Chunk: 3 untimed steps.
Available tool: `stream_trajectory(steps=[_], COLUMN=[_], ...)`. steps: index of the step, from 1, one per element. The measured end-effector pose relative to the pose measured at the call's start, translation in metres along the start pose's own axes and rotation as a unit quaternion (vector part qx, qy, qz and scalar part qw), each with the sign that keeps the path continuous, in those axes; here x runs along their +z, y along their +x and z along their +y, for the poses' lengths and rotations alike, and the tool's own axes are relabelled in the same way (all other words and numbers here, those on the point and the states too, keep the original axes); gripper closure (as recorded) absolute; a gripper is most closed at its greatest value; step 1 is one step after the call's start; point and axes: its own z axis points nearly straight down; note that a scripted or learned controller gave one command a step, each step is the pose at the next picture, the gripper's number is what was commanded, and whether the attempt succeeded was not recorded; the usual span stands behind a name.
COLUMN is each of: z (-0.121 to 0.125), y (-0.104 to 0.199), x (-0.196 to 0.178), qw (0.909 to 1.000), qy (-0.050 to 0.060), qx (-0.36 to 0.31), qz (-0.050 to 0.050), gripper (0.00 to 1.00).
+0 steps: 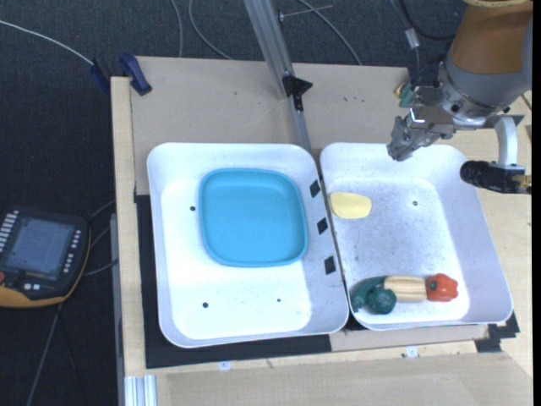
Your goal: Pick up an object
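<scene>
My gripper (402, 148) hangs over the far edge of the right bin (473, 227), with nothing visible between its fingers. A pale yellow object (350, 205) lies at the right bin's left side, below and left of the gripper. Along that bin's near edge lie a dark green object (374, 298), a tan cylinder (406, 288) and a red object (441, 288) in a row. In the left bin (169, 252) rests a blue square plate (252, 216).
A slanted metal pole (272, 36) crosses the bench top and ends near the gap between the bins. A black fitting (490, 174) sticks in at the right bin's right rim. A handheld pendant (38, 252) lies on the floor at far left.
</scene>
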Motion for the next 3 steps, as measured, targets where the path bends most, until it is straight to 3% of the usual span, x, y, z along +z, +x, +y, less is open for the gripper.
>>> stream_trajectory(steps=[3], z=[-0.05], y=[0.141], x=[0.035], qw=[1.0], qy=[0.001], qx=[0.0], qz=[0.0], gripper=[1.0])
